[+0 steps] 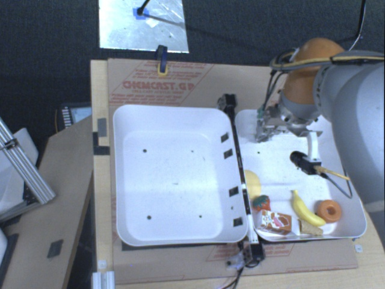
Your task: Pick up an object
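My gripper [264,133] hangs over the far left part of the right bin [274,161], low above its white floor, with the grey arm and its orange band rising behind it to the right. The objects lie together at the bin's near end, well apart from the gripper. A banana [304,208] lies beside an orange ring-shaped piece [328,210]. A round yellow fruit [252,182] rests against the left wall, with a small red and green item [260,203] just below it. A red and white packet [275,221] and a tan slice [310,227] lie at the front edge.
The left bin [174,179] stands beside the right one, split from it by a black-clipped divider [236,161]. Both bins rest on a cardboard sheet [159,83]. A yellow clamp [162,62] and a silver sheet [143,15] lie at the back.
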### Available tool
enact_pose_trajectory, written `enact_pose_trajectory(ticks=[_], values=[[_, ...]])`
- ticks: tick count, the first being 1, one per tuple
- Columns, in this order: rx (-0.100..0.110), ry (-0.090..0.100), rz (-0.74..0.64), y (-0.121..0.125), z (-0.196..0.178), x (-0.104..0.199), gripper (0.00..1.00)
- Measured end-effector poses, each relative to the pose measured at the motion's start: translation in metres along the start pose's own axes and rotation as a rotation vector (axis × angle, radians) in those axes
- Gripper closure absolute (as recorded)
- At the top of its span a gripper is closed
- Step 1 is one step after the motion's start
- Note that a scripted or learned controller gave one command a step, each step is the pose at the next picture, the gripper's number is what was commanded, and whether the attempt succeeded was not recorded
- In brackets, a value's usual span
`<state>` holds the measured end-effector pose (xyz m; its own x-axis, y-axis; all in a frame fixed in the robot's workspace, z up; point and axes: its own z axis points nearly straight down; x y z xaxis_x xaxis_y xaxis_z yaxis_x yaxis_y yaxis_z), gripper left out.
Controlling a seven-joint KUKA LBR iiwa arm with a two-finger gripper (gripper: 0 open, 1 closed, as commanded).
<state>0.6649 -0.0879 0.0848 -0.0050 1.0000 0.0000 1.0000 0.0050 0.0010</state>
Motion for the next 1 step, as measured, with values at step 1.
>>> enact_pose_trajectory(ticks=[1], values=[[-0.001,0.001,0.000,-0.0553,-0.1043,0.0312,1.00]])
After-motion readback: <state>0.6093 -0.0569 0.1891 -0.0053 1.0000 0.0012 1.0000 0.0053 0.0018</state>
